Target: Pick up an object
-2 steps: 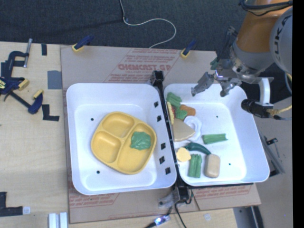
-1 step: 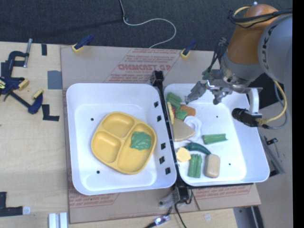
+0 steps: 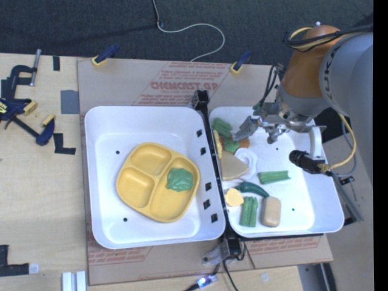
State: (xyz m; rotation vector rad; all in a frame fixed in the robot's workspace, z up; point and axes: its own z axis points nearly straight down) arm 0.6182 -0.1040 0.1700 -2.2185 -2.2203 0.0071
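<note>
Wooden table (image 3: 48,223) carrying a sheet of cardboard (image 3: 176,86) and two shallow white bins side by side. Left bin (image 3: 103,180): a yellow divided plate (image 3: 142,187) with a green leafy piece (image 3: 180,179) lying in one compartment. Right bin (image 3: 318,208): a cluster of toy foods, among them a green piece (image 3: 222,127) and an orange piece (image 3: 231,145) near the dividing wall, a beige wedge (image 3: 233,167), a green pod (image 3: 273,176), a dark green curved piece (image 3: 253,189), a yellow piece (image 3: 234,197), a green stalk (image 3: 249,211) and a tan block (image 3: 271,211). The gripper (image 3: 262,125) hangs low over the upper part of the right bin, just beside the orange piece; its fingers appear spread, and nothing is seen between them. Judged from this arrangement, the pick is not yet made: every object lies in a bin, and closing on one and lifting it remain to be done.
</note>
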